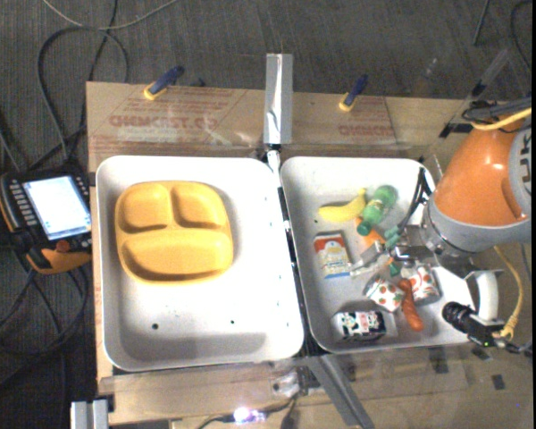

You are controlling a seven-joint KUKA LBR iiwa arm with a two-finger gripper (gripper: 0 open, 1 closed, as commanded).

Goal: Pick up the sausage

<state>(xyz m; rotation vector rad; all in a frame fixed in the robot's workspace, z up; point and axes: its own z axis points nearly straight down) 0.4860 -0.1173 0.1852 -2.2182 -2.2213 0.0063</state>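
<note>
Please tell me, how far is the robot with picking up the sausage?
Done: the arm has reached into the right bin, and its end effector is low among the items. In hand: nothing visibly gripped. Left: the reddish sausage lies on the bin floor near the front edge, so grasping and lifting remain.

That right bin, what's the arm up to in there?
The arm's gripper is down in the right bin, among a pile of toy food next to the sausage. The sausage lies on the bin floor, not visibly between the fingers. A banana and a green bottle lie nearby. The yellow tray sits in the left bin.
</note>
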